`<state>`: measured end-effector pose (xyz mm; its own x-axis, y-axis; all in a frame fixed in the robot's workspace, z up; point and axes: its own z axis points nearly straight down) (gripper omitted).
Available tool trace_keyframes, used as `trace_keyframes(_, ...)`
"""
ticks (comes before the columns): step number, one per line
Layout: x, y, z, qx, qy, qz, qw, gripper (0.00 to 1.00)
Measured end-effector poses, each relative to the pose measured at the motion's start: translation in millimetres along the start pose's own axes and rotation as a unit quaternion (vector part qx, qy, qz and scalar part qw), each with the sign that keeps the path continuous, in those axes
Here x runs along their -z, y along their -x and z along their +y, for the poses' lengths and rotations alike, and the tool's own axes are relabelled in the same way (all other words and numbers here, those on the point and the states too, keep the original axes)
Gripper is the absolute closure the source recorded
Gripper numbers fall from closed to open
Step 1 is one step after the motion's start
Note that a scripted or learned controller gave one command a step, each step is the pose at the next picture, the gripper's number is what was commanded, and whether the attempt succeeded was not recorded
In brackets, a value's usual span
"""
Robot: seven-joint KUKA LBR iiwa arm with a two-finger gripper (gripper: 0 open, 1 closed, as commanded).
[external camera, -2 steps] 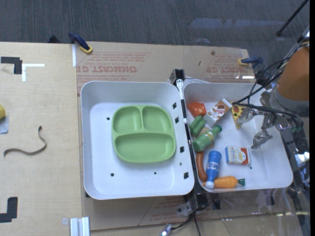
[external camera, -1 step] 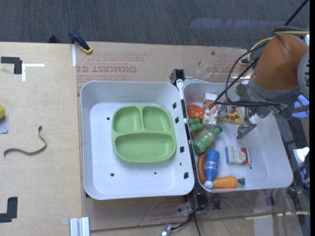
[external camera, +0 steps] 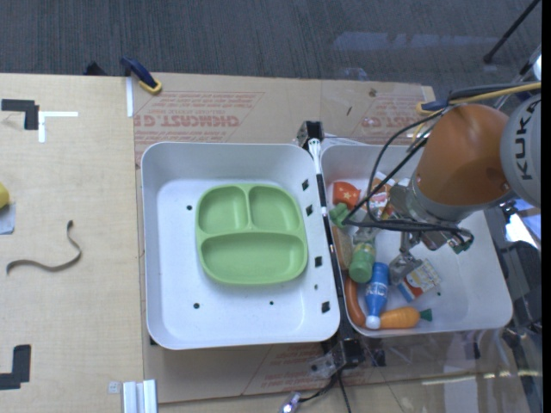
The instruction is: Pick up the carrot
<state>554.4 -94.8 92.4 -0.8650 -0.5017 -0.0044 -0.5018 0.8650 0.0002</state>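
Observation:
The carrot (external camera: 399,318) is orange with a small green top and lies flat near the front wall of the right bin (external camera: 482,304), just right of a blue bottle's white cap. My gripper (external camera: 405,261) hangs below the orange wrist band over the middle of that bin. It is behind and above the carrot, apart from it, with a white and red packet (external camera: 420,280) just beside it. The carrot is not held.
A blue bottle (external camera: 377,291), a green bottle (external camera: 362,253), a red fruit (external camera: 344,194) and an orange-red piece (external camera: 353,299) crowd the right bin's left side. The left bin (external camera: 164,256) holds a green divided plate (external camera: 252,233). Cables loop around the wrist.

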Motion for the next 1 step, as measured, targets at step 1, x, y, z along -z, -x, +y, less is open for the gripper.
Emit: trace_keyframes(1,3.5,-52.7,-23.8,0.163,0.0,0.0,0.9867,0.0)
